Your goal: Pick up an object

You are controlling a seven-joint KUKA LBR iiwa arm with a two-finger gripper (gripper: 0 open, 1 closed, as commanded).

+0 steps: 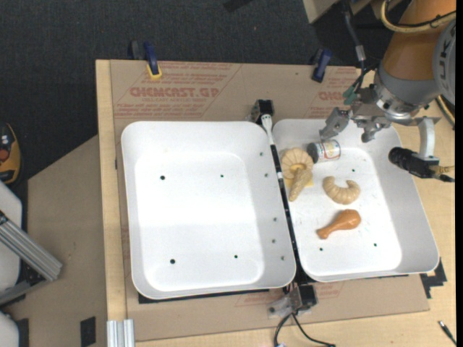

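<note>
nearest the camera, the front rims of two white bins are seen side by side on a brown board (210,78). the left bin (145,194) shows a bare white floor with small dark dots. in the right bin (405,230), a toy chicken drumstick (339,224) is laid closest to the front, tilted with its thick end to the right. just behind it, apart from it, a pale croissant (341,189) is curled. farther left, close against the divider between the bins, a tan ridged shell-like piece (296,169) is placed. just beyond and to its right, a small cylindrical can (325,150) is lying on its side. above the far part of this bin the gripper (352,125) is held, its two fingers spread apart, with nothing seen between them; the can is located just below the left finger. behind it, the grey wrist with the orange band (427,9) is seen
</note>
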